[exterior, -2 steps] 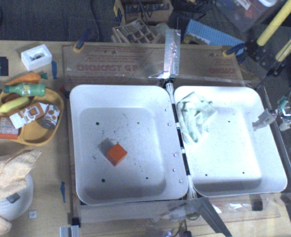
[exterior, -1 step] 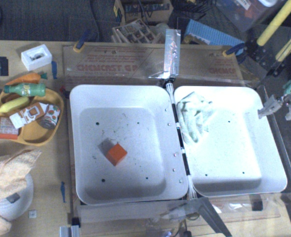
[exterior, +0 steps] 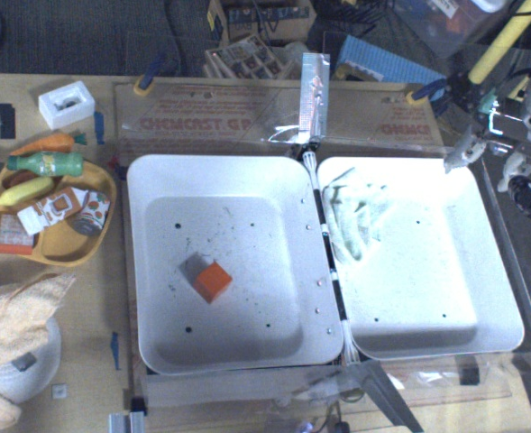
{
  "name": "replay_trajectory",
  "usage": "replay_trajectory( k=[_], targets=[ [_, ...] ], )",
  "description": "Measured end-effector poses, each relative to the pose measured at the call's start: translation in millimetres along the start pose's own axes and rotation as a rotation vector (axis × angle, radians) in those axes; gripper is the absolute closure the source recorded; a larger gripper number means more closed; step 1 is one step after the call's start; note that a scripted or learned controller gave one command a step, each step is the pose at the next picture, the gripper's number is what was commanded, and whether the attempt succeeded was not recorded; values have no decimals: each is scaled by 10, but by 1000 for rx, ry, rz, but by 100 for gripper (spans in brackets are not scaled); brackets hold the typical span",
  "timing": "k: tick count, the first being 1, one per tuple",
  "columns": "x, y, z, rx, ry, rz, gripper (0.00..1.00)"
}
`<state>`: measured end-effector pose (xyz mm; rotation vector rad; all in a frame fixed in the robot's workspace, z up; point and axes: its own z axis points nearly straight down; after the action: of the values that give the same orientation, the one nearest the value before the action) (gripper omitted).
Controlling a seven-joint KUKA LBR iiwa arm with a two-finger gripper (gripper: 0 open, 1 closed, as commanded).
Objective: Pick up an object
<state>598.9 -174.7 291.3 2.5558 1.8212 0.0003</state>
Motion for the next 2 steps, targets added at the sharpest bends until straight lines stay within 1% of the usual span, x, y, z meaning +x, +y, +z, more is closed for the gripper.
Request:
replay_trajectory(
  k=[1, 2],
  targets=[
    [748, -205, 1453, 6, 1, 176, 0],
    [67, -237, 803, 4, 0, 336, 0]
  ],
)
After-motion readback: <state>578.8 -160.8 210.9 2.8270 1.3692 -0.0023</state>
